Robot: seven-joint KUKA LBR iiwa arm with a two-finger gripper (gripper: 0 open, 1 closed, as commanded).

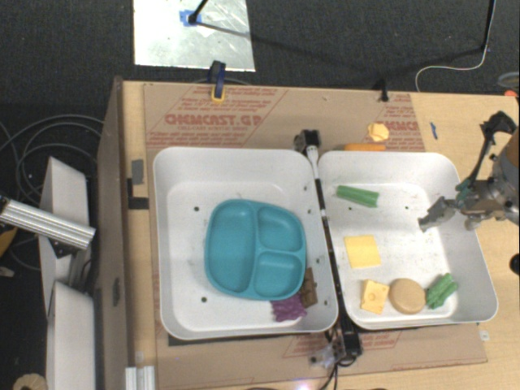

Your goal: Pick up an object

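Note:
My gripper [432, 214] hangs over the right side of the right bin [422, 167], reaching in from the right edge, with nothing seen in it. Below and left of it in that bin lie a yellow square block [362, 251], a yellow cheese wedge [374, 296], a tan round bun [407, 296] and a green leafy piece [439, 291]. A green bean-like piece [357, 195] lies near the bin's far left. All of these are apart from the gripper.
The left bin [187, 177] holds a teal divided plate [256, 250], with a purple item [286, 308] and a brown item [309, 289] at its near edge. An orange piece [366, 146] and a yellow piece [378, 132] rest on the cardboard behind the right bin.

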